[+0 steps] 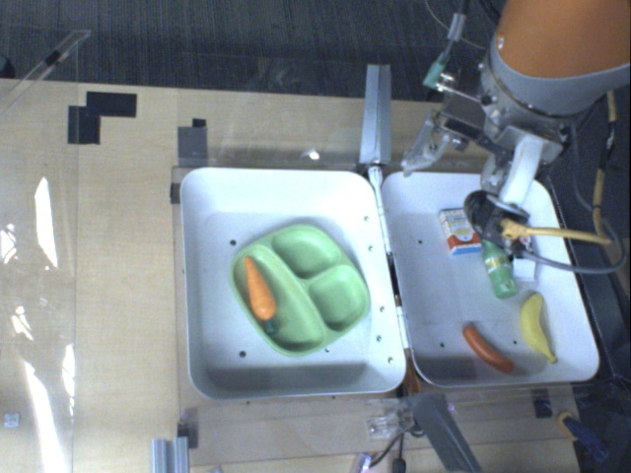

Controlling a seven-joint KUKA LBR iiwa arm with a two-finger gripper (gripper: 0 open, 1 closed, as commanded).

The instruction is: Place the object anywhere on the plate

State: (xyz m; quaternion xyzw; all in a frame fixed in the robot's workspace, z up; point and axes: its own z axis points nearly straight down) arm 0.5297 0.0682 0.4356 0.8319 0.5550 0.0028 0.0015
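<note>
A green divided plate point(301, 289) lies in the left white bin point(207, 363). An orange carrot point(259, 288) rests in the plate's long left compartment. My gripper point(422, 152) hangs over the far left corner of the right bin point(582, 358), apart from the plate and well above the things in that bin. In the right bin lie a small red and white carton point(457, 232), a green bottle point(499, 269), a yellow banana point(536, 327) and a reddish sausage point(488, 349).
A metal divider point(375, 116) stands upright between the bins at the far side. The grey arm with its orange band point(562, 18) reaches in over the right bin's far edge. Wooden bench surface spreads out to the left.
</note>
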